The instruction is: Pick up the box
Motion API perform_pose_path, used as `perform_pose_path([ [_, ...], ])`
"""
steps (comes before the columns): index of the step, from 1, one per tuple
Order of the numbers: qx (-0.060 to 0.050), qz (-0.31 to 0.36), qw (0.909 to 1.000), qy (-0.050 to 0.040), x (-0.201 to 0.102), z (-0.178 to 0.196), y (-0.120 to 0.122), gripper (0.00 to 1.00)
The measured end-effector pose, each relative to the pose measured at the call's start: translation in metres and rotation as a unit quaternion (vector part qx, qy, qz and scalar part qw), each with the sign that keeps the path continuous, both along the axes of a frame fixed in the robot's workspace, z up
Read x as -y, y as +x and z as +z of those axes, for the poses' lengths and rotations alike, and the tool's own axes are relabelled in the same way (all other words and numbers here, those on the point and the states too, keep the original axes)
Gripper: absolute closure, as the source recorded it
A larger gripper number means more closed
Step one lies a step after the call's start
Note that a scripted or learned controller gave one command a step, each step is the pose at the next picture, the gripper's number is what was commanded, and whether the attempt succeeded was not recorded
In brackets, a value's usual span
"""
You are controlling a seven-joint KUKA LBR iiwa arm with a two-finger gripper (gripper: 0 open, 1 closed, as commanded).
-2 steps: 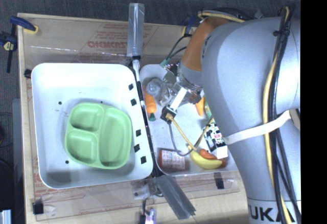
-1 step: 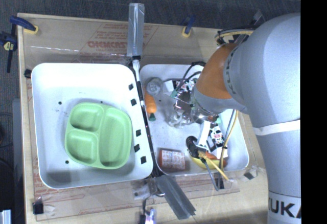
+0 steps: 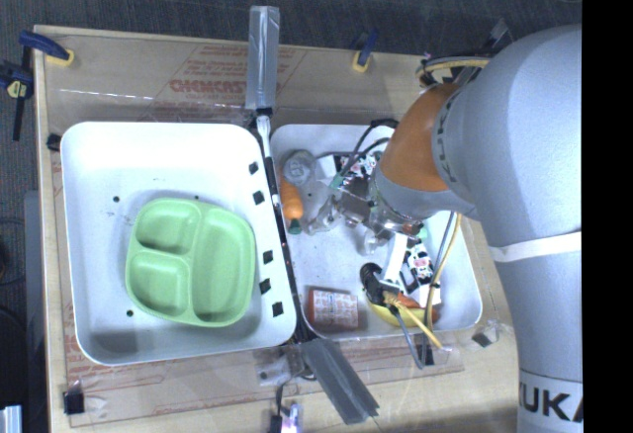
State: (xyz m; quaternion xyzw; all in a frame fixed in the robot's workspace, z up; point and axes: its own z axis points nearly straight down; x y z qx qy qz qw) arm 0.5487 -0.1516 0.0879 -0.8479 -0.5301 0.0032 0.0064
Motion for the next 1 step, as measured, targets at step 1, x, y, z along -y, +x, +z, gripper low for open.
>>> perform_pose_path([
  [1, 0.001, -0.056, 0.9984, -0.0012, 0.0399, 0.0006, 0.0422, 0.00],
])
